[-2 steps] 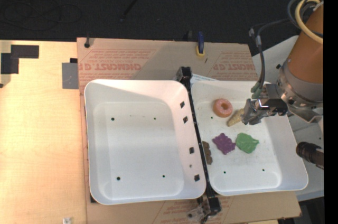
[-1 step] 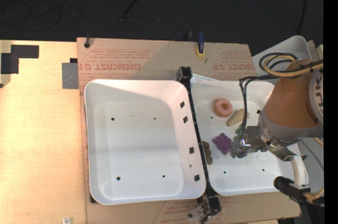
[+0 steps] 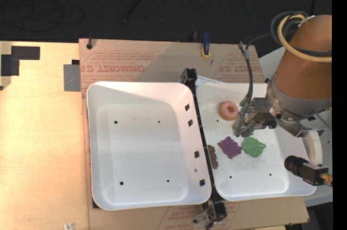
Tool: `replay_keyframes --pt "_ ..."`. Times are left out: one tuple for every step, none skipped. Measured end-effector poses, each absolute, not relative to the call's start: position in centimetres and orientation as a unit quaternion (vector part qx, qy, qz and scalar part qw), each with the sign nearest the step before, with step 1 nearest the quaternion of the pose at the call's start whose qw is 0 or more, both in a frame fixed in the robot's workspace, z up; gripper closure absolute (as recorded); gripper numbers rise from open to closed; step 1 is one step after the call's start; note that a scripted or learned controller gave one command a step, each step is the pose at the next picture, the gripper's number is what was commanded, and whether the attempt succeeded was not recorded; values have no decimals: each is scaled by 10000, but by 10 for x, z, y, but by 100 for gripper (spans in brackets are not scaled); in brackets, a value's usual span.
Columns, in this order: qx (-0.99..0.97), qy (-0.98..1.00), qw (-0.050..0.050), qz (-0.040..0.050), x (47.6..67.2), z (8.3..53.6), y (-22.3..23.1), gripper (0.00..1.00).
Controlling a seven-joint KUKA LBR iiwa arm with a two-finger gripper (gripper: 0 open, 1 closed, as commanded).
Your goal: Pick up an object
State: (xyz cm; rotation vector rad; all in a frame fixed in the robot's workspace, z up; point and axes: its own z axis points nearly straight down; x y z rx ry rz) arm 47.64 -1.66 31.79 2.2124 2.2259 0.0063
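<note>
Gripper [image 3: 245,127], finger state indeterminable, hovered over right bin [image 3: 260,183]; nearest items: green piece [image 3: 253,146] at five o'clock, purple piece [image 3: 230,147] at seven, pink ring [image 3: 228,110] at eleven.

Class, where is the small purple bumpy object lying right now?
The small purple bumpy object lies in the right-hand white bin, just left of the green leafy object and below the pink ring-shaped doughnut.

orange band [image 3: 312,55], grey arm [image 3: 298,101], black cable [image 3: 250,69], dark end effector [image 3: 245,127].
</note>
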Motion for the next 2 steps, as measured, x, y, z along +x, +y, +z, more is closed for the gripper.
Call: replay_keyframes --pt "7104 7038 -3 -20 475 293 -146 100" --pt "7074 7068 -66 -37 473 119 -143 100"
